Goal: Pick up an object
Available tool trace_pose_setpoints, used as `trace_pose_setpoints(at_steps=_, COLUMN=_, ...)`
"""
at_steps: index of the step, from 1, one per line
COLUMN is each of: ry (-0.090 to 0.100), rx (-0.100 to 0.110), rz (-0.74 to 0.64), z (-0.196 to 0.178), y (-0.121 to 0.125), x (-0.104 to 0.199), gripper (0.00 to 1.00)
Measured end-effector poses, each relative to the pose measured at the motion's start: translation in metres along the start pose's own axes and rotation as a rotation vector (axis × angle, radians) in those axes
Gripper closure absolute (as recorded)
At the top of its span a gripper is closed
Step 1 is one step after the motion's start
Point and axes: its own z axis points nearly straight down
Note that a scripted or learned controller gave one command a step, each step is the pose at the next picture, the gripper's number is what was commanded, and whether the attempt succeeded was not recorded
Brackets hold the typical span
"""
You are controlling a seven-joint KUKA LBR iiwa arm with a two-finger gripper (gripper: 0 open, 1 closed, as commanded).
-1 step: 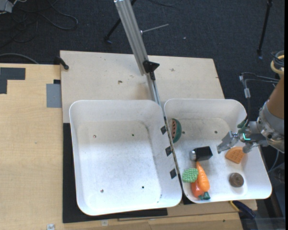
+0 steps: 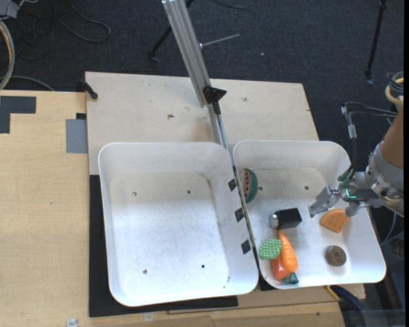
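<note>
Bins are seen side by side in the camera view, and all the loose objects are gathered in the right bin (image 2: 327, 148), while the left bin (image 2: 123, 182) lies to its left. The gripper (image 2: 335, 204) is seen at the right edge of the right bin, reaching in from the right, directly above an orange wedge-shaped block (image 2: 333, 221) that lies just beneath and on the near side of it. Whether the fingers are spread or closed cannot be told from this angle, and nothing is seen held between them. A black and silver block (image 2: 286, 218) is placed to the left of the wedge, near the bin's middle; nearer still, an orange carrot toy (image 2: 285, 253) is laid touching a green knobbly piece (image 2: 270, 249), and a small brown disc (image 2: 336, 255) is set apart at the near right. A green and red slice-shaped toy (image 2: 248, 183) is tucked against the dividing wall. The wedge is judged the likeliest target: it is probably light and stiff, perhaps foam or plastic, and not fragile. It would best be gripped across its two flat faces, since the slanted edges could let it slip.
</note>
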Motion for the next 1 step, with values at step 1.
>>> trace_pose_setpoints(at_steps=1, ry=0.001, rx=0.006, rz=-0.002, z=0.0575, y=0.0089, x=-0.0001, gripper=0.00)
